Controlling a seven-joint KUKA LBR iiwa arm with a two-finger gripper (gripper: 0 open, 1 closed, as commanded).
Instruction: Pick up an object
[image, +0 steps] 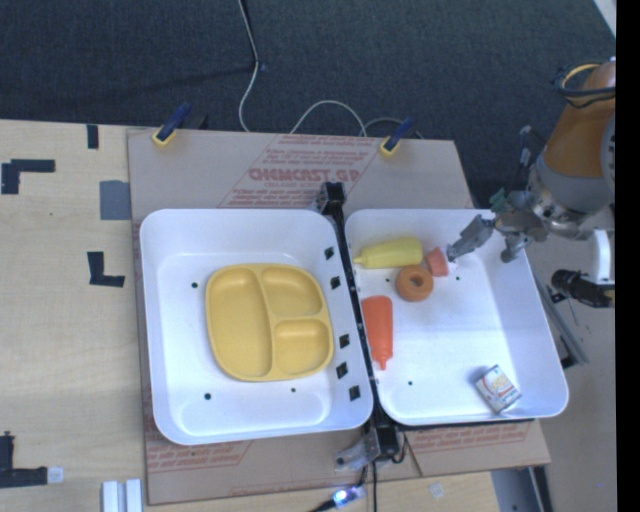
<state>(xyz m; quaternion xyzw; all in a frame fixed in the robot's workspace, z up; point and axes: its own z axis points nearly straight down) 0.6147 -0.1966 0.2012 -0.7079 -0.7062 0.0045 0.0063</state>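
At the near edge of the table, in the near right corner of the right bin (520, 330), lies 1 small printed can (497, 388) on its side: light, stiff and smooth, likely to roll, best pinched across its body. Farther in, along that bin's left wall, lies 1 orange carrot (377, 330), a toy by the look of it, light and slick, tapering, so the thicker middle looks like the surest hold. The left bin (170, 300) carries 1 yellow divided plate (268, 322), flat and stiff, hard to grip except by its rim. Toward the far side of the right bin sit 1 brown doughnut (414, 284), 1 yellow bottle (388, 253) lying flat, and 1 small pink piece (436, 263), close together. The bottle is probably hollow and light; its middle offers parallel sides. The claw (487, 240) hovers at the far right corner of the right bin, near the pink piece, fingers spread fairly wide with nothing between them.
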